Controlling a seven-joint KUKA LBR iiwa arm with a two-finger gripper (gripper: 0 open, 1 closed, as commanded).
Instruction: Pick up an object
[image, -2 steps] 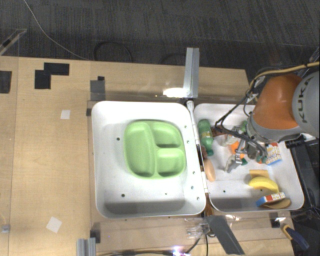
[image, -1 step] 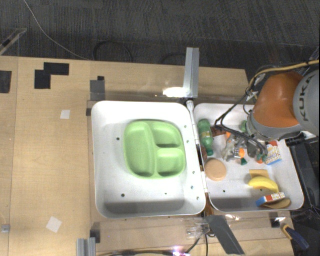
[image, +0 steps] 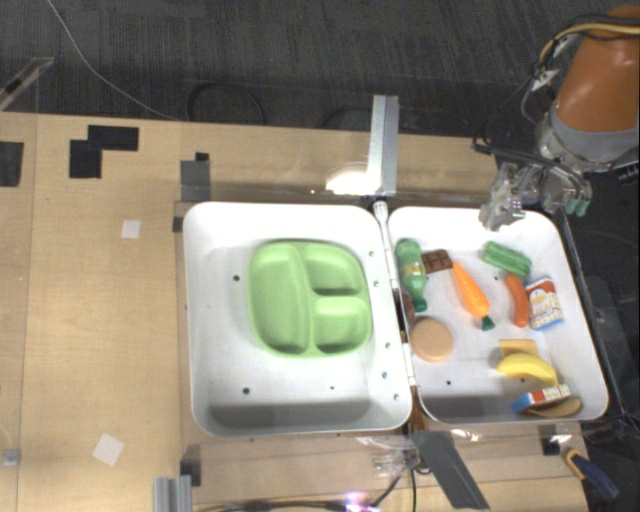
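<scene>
The right bin (image: 575, 300) holds several small items: a green bottle (image: 410, 272), a brown chocolate piece (image: 436, 263), an orange carrot (image: 470, 292), a green pickle-like piece (image: 507, 258), a red sausage (image: 517, 300), a small red and white carton (image: 543, 303), a tan round disc (image: 433, 340), a yellow banana (image: 526, 366) and a blue and brown item (image: 545, 400). My gripper (image: 503, 208) hangs above the bin's far edge, at its upper right, apart from all items, with nothing visibly in it.
The left bin (image: 215, 300) holds a green divided plate (image: 308, 297). A metal post (image: 384, 150) stands behind the gap between the bins. Wooden bench surface (image: 90, 330) stretches to the left.
</scene>
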